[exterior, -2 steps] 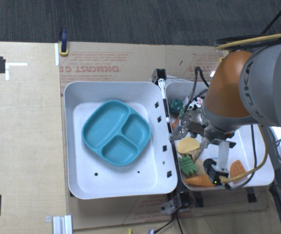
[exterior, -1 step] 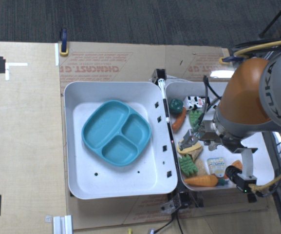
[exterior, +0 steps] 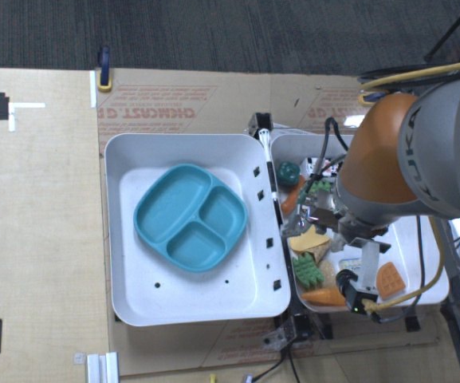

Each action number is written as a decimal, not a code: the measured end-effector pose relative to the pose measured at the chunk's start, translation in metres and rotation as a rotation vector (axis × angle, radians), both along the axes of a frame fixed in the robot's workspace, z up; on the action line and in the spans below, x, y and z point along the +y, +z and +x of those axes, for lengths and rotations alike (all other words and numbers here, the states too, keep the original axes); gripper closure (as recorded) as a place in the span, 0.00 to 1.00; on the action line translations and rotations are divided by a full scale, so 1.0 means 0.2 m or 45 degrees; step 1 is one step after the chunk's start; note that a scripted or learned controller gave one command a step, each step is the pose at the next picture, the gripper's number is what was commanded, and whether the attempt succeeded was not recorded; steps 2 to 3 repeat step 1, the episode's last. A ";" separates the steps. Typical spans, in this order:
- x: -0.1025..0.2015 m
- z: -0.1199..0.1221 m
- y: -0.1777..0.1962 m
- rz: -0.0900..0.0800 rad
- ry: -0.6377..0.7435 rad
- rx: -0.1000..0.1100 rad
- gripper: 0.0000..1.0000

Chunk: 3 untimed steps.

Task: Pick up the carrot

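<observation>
Arm: the grey arm with its orange band (exterior: 381, 154) enters from the right and hangs over the right bin (exterior: 421, 238), covering much of it.
Gripper: gripper (exterior: 309, 214) low over the bin's left part, among the toy foods; cannot tell whether it is spread or pressed together, nor whether anything sits in it.
Carrot: an orange carrot (exterior: 324, 297) lies at the right bin's near edge, just beside a green ridged piece (exterior: 307, 271); apart from the gripper.
Other contents, right bin: a waffle-like orange piece (exterior: 390, 279) near the carrot, a yellow wedge (exterior: 309, 242), a dark teal round item (exterior: 288, 171), and a reddish-orange piece (exterior: 292, 198) by the left wall.
Left bin: left bin (exterior: 126, 270) holds a teal divided plate (exterior: 190, 216), lying flat.
Worktop: cardboard-covered worktop (exterior: 38, 238) bears both bins.
</observation>
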<state>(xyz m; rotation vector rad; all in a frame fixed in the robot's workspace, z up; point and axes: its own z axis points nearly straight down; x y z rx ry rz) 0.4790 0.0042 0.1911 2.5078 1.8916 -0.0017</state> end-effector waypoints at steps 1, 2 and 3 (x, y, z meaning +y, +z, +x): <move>-0.14 0.20 0.00 -0.002 0.022 0.003 0.00; -0.14 0.20 0.00 -0.002 0.022 0.003 0.00; -0.14 0.20 0.00 -0.002 0.022 0.003 0.00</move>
